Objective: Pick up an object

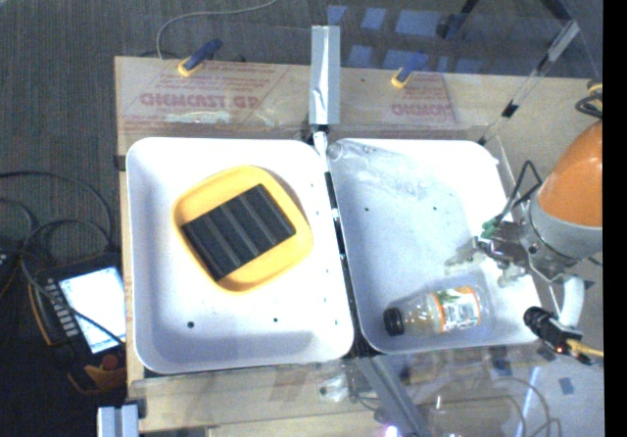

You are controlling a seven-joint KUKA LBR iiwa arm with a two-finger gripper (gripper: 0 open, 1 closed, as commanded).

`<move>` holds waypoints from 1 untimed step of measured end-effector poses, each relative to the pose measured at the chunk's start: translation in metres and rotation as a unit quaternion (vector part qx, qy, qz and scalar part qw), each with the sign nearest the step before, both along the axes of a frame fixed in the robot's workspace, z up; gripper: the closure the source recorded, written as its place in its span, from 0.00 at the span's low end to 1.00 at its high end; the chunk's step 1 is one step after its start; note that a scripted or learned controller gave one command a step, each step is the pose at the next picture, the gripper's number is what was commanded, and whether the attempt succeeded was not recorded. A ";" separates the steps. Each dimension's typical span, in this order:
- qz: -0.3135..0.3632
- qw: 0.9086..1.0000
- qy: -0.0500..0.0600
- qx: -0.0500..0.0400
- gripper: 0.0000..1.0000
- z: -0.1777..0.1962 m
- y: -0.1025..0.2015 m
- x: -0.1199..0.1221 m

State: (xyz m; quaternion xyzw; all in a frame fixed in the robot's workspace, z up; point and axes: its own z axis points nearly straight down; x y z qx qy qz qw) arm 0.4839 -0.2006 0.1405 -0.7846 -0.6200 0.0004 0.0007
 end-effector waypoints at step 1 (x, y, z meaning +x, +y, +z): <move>0.178 0.984 -0.006 -0.003 0.00 -0.049 0.003 0.003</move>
